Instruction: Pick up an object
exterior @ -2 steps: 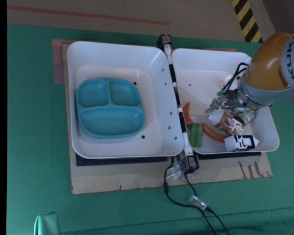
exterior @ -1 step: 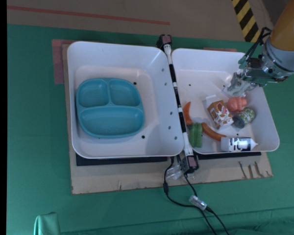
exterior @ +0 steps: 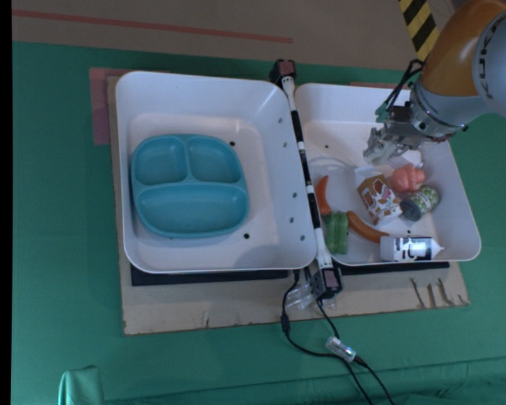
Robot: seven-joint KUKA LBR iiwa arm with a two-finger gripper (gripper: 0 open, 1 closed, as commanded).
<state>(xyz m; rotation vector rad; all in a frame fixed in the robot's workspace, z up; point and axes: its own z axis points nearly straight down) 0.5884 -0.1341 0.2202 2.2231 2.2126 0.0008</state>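
Note:
My gripper [exterior: 385,148] hangs over the right bin [exterior: 337,112], above its upper right part, with nothing visibly between its fingers. Below it lie the objects: a pink-orange lumpy toy [exterior: 406,178], a small carton with a red and white print [exterior: 377,197], a green and dark round item [exterior: 422,200], a white bottle with a black label [exterior: 410,247] on its side, a red-orange chili shape [exterior: 321,194], an orange carrot-like piece [exterior: 364,226] and a green vegetable [exterior: 336,231].
The left bin [exterior: 152,99] holds a teal divided plate [exterior: 188,186]. A black and white bar [exterior: 304,167] runs between the bins. Cables [exterior: 320,327] trail off the bench's front over the green cloth.

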